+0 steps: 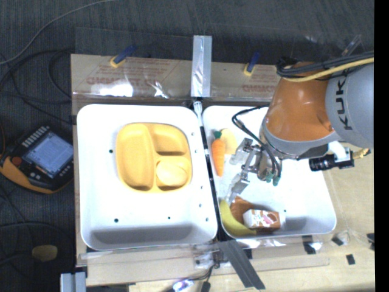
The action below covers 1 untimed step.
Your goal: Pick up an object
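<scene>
The gripper (242, 170) hangs low in the right bin (316, 193), fingers spread and holding nothing, carrot (217, 152) just left, pick unfinished.

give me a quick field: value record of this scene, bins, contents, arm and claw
left bin: holds a yellow divided tray
right bin: holds a toy carrot, a banana and a small carton
carrot position: far left of its bin, along the divider
banana and carton position: near left corner, carton lying against the banana
arm: reaches in from the right, over the right bin
claw: low over the right bin, between carrot and carton
claw hold: cannot tell
</scene>
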Tool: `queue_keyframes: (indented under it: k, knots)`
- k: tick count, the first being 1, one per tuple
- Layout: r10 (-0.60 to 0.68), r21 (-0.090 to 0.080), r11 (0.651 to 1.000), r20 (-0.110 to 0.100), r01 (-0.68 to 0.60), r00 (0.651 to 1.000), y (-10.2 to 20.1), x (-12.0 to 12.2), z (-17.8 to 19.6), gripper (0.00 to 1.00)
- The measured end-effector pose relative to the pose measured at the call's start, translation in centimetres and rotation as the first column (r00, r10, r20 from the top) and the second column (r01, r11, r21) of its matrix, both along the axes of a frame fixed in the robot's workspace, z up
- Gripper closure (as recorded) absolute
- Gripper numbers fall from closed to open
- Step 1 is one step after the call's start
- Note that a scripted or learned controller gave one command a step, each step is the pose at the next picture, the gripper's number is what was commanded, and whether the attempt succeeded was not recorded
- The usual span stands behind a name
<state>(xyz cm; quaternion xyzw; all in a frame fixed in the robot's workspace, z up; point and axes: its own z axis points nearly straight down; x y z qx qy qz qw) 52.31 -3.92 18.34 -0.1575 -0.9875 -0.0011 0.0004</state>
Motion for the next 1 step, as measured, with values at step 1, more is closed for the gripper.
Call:
queue_keyframes:
  k: [1]
  knots:
    - [-0.306,-0.004,0.952,-0.001,0.306,0.952,-7.12,-3.96,-5.12,0.0]
